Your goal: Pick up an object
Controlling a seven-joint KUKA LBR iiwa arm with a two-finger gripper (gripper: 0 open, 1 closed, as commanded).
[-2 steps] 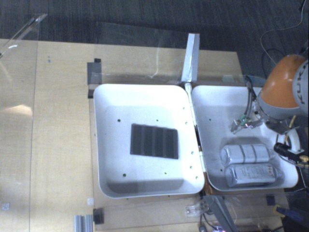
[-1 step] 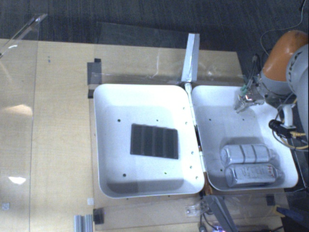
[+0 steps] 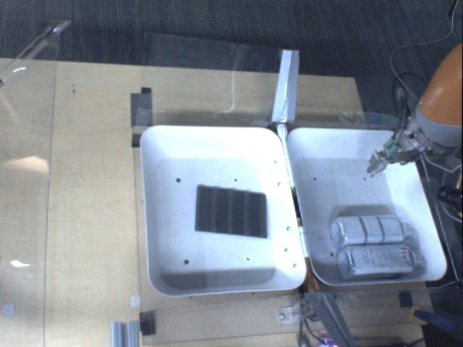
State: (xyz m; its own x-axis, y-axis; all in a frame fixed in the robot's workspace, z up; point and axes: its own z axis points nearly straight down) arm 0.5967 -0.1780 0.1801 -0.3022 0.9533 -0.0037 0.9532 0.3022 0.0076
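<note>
A pack of silver cans [image 3: 374,246] wrapped in clear plastic lies in the near part of the right bin [image 3: 325,157]. A dark ribbed rectangular piece [image 3: 231,211] lies flat in the middle of the left bin [image 3: 159,194]. My gripper [image 3: 378,163] hangs over the far right part of the right bin, its tips pointing down and left. It is well clear of the can pack, which lies nearer the front. Nothing shows between the tips.
A grey metal bar [image 3: 285,87] stands behind the seam where the two bins meet. Cables [image 3: 409,85] hang beside the arm at the right. A clear plastic sheet [image 3: 43,157] covers the wooden bench at the left.
</note>
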